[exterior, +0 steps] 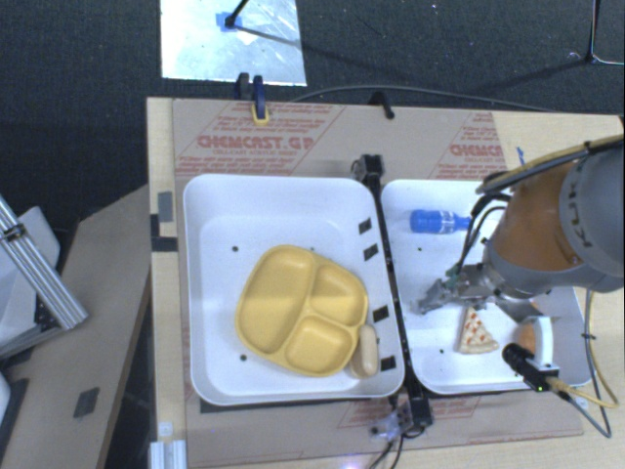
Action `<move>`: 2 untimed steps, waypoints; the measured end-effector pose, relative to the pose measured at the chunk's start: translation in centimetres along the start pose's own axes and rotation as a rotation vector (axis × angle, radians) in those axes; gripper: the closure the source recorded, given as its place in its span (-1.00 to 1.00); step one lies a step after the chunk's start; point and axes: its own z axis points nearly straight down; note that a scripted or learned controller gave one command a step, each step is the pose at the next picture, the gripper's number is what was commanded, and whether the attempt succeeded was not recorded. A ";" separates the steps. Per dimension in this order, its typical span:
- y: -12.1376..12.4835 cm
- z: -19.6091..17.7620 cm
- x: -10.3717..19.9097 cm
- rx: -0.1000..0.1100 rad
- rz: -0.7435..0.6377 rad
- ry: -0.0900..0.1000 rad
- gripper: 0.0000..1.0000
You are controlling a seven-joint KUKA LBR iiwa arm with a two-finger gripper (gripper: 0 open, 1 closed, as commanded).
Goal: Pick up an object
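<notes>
In the right bin [430,369] a blue bottle [438,222] lies on its side near the far wall. A toy pizza slice [477,332] lies near the front, with a small orange-brown object [526,335] to its right, partly hidden by the arm. My gripper [437,298] reaches in from the right and hangs low over the bin floor, just left of and above the pizza slice, with nothing seen in it. The left bin [220,262] holds a yellow divided plate [301,309] and a beige bread-like piece [366,350] at the plate's right front edge.
A black divider [386,272] with clips runs between the two bins. The grey arm with its orange band [532,228] covers the right bin's right side. A black and white part [532,360] with a cable sits at the front right corner.
</notes>
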 end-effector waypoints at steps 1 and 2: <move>0.1 -1.3 0.0 -0.004 -0.001 -0.001 1.00; 1.3 -6.4 -0.4 -0.008 -0.002 -0.002 1.00</move>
